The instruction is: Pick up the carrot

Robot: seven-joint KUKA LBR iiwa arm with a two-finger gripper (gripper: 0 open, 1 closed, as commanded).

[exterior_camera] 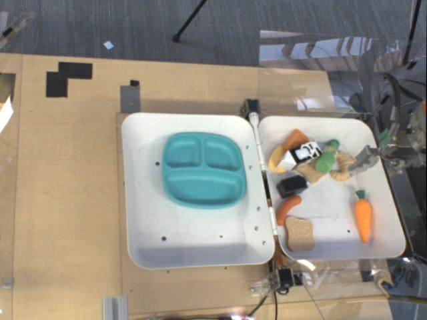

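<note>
Camera view puts the carrot (363,219) at about four o'clock in the right bin (393,245), lying lengthwise beside the right wall, green top toward twelve, apart from the other toy food. It looks like a light, stiff, smooth plastic toy, so gripping across its thick upper body seems safest. The bin floor is flat and glossy, the near wall crowds one side, and the gripper's (365,157) state I cannot tell.

Robot lab: wooden bench (67,199); two white bins (143,245); tripod leg (199,9); loose cables (293,282)
</note>
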